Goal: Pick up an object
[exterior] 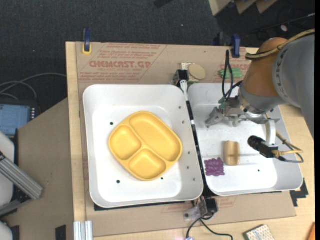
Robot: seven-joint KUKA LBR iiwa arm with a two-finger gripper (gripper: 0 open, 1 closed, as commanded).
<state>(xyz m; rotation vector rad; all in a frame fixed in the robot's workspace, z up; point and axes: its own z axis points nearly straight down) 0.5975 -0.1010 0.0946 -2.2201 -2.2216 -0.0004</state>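
Observation:
In the right bin (285,179) lie a small tan wooden block (231,152) and, just left and in front of it, a purple bunch of grapes (215,167). My gripper (226,118) hangs low over the back half of that bin, behind the tan block and apart from it. Nothing shows between it and the bin floor. The grey arm with its orange band (265,74) reaches in from the right.
A yellow divided plate (145,145) lies in the middle of the left bin (95,104). The ridge between the two bins (192,129) runs just left of my gripper. Clamps and cables sit on the bench's back edge (190,73).

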